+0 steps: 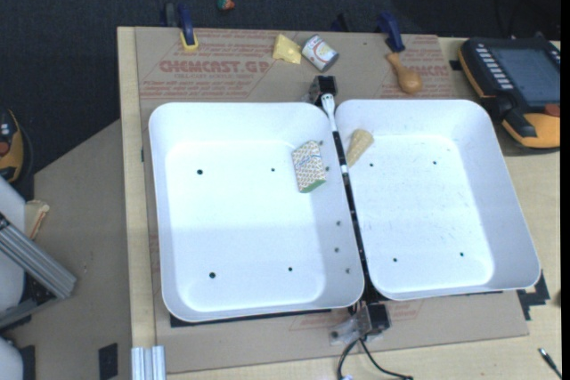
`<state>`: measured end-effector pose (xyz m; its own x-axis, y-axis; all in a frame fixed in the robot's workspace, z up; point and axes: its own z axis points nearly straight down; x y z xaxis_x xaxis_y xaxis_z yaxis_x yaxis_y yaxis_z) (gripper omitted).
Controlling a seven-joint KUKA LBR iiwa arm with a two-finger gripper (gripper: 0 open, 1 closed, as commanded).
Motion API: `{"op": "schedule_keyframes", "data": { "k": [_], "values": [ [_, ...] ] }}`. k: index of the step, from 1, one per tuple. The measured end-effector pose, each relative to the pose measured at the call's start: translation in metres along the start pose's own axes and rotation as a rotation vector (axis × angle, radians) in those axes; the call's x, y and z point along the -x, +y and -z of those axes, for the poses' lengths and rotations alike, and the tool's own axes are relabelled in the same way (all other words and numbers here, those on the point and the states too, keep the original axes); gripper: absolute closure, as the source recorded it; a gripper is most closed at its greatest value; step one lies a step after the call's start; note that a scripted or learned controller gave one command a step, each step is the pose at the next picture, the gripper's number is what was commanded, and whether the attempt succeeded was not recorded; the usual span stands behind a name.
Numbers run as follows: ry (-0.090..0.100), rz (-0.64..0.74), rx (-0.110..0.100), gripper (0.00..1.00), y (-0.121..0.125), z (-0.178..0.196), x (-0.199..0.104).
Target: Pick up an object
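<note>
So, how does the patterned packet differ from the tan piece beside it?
The packet lies in the left bin; the tan piece lies in the right bin. The packet is boxy, speckled and larger; the tan piece is plain and tapered. Both lie near the shared rim.

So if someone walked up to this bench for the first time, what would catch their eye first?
Probably the two white bins side by side, nearly bare: a small patterned packet lies in the left bin near the divide, and a tan cone-shaped piece sits just across it in the right bin. Next, the clutter on the board behind them: a yellow wedge, a small white box and a wooden-looking pear shape.
</note>
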<state>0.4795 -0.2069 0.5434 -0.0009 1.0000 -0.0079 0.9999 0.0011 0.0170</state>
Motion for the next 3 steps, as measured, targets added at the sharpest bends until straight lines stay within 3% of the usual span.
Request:
{"op": "schedule_keyframes", "data": {
  "k": [1, 2, 3],
  "values": [
    [0.006, -0.001, -0.015, 0.0, 0.0, -0.008, -0.001],
    [0.013, 0.009, -0.029, 0.0, 0.058, -0.13, -0.082],
    [0.005, 0.0, -0.011, 1.0, 0.057, -0.111, -0.076]
  ]
}}
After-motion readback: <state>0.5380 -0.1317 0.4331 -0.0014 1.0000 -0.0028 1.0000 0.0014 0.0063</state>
